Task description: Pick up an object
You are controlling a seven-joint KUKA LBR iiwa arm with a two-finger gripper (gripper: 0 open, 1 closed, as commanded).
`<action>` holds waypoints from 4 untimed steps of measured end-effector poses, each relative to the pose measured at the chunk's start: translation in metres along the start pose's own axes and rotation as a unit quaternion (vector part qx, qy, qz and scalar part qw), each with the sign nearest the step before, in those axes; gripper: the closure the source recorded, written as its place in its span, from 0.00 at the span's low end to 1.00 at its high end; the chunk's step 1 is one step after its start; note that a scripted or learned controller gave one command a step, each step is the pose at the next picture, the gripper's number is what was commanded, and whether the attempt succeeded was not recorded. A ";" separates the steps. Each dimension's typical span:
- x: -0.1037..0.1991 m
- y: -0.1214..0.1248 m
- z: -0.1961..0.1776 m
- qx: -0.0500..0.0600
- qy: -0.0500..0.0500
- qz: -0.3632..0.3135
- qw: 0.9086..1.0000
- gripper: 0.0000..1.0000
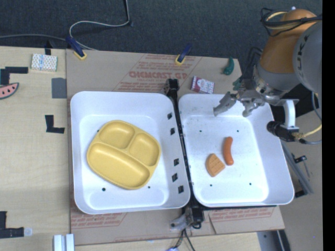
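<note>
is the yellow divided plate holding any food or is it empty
Empty. The yellow three-compartment plastic plate in the left white bin shows only bare yellow in every compartment.

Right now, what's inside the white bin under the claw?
The right bin holds an orange sausage and a tan bread-like piece, lying apart. The claw covers a bit of the bin's back edge.
</note>
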State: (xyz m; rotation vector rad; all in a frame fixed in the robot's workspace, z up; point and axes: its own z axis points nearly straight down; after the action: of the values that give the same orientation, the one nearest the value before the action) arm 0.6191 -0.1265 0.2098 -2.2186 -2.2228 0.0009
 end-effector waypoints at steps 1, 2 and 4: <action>-0.039 -0.025 0.094 0.002 0.000 0.001 1.000 0.00; -0.038 -0.025 0.084 0.001 0.000 0.000 1.000 1.00; -0.036 -0.024 0.065 0.001 0.001 -0.001 1.000 1.00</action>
State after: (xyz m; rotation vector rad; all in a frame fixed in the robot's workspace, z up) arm 0.5948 -0.1628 0.1446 -2.2138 -2.2229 0.0011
